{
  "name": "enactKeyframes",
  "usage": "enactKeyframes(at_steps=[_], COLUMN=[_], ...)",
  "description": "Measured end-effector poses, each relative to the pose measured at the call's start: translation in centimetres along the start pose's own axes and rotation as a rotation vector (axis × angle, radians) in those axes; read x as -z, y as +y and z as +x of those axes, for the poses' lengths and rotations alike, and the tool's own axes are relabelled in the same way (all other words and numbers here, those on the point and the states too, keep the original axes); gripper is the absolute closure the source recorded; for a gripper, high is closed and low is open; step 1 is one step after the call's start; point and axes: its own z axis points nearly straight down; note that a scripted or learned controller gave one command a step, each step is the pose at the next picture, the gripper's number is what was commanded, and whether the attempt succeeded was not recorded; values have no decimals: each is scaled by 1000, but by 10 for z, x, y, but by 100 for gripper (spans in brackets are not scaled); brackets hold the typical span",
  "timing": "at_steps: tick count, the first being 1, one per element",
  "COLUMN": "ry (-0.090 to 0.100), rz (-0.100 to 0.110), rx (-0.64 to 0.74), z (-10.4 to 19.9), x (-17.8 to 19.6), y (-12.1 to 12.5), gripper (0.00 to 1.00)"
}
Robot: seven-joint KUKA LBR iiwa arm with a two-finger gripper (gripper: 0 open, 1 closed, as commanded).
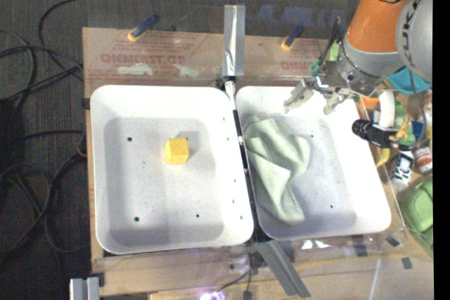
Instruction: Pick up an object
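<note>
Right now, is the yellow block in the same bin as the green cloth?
No. The yellow block sits in the left bin, while the green cloth lies in the right bin.

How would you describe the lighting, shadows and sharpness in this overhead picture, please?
In the camera view, light is even and soft; the small yellow block casts a faint shadow in the left white bin; the pale green cloth shows gentle fold shading in the right white bin; the two-finger gripper looks slightly blurred; glare glints off the bench's front edge.
</note>
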Motion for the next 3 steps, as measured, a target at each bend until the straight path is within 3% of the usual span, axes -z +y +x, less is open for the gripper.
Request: enactKeyframes(at_steps=[1,2,3], ry=[-3,-4,-3], rz=[-2,-3,-1], rx=[92,466,523], z=[-35,-71,-116], x=[50,48,-35], y=[-9,-28,-3], gripper=[0,0,0])
